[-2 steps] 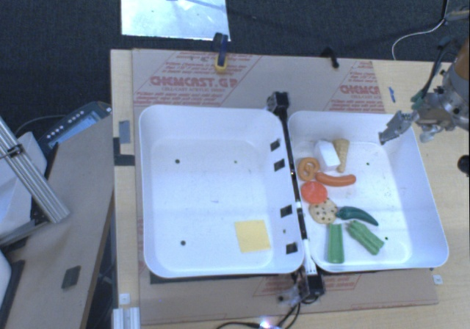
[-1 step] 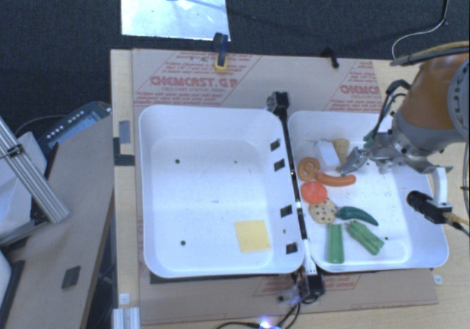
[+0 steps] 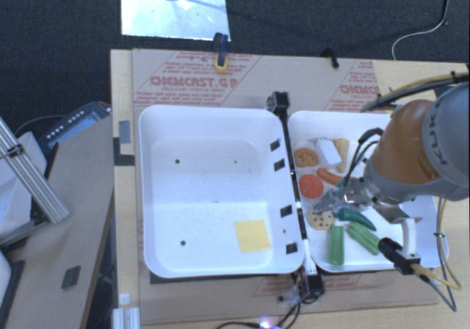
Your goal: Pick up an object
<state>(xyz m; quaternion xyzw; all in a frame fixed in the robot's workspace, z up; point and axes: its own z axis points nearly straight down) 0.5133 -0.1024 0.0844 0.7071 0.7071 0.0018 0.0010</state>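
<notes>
Hovering at the right bin's (image 3: 367, 120) center, the gripper (image 3: 339, 201) sits among crowded toy food; grip state unclear. Packed green vegetables (image 3: 360, 232) at five o'clock could deflect it.

White bins: two, side by side on the counter (image 3: 183, 70): left bin (image 3: 158, 173), right bin (image 3: 308, 123).

Left bin holds one item: yellow flat square (image 3: 252, 236), near right.

Right bin, as far as countable:
- green long pieces: two (image 3: 336, 244) (image 3: 363, 236)
- red round slice: one (image 3: 312, 186)
- orange carrot-like piece: one (image 3: 328, 175)
- speckled cookie: one (image 3: 318, 219)
- pale pieces, far side: two (image 3: 305, 156) (image 3: 329, 149)
</notes>
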